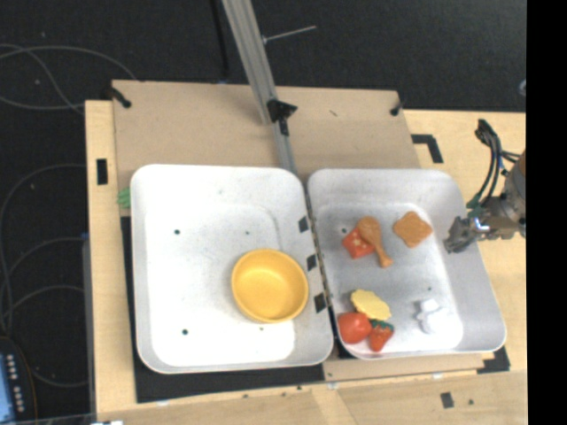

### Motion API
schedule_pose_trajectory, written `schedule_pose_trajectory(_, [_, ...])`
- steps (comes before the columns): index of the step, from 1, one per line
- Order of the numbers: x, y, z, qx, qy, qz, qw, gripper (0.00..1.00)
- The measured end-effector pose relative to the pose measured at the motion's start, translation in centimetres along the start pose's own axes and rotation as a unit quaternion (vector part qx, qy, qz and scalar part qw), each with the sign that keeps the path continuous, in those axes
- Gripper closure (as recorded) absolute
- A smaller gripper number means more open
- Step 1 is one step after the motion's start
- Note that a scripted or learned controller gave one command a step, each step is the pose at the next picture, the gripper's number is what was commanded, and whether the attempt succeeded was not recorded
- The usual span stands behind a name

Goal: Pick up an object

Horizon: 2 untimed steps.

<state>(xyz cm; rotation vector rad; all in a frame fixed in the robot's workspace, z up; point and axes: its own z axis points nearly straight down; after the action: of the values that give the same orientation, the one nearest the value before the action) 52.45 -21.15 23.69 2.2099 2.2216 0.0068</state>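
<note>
A yellow bowl sits upright in the left bin, near its right wall. The right bin holds small toy foods: a drumstick, a brown piece, a tomato. The hand hovers at that bin's right rim; its opening cannot be told.

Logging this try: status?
Gripper at right bin's right rim, holding nothing seen. Toy food untouched: drumstick, tomato. Yellow bowl in left bin.
</note>
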Motion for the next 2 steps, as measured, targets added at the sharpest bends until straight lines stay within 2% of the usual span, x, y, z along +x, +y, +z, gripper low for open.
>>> schedule_pose_trajectory(1, [-0.2,0.0,1.4,0.005,-0.001,0.002,1.0000,1.00])
schedule_pose_trajectory(2, [5.0,1.5,0.0,0.002,0.002,-0.002,1.0000,1.00])
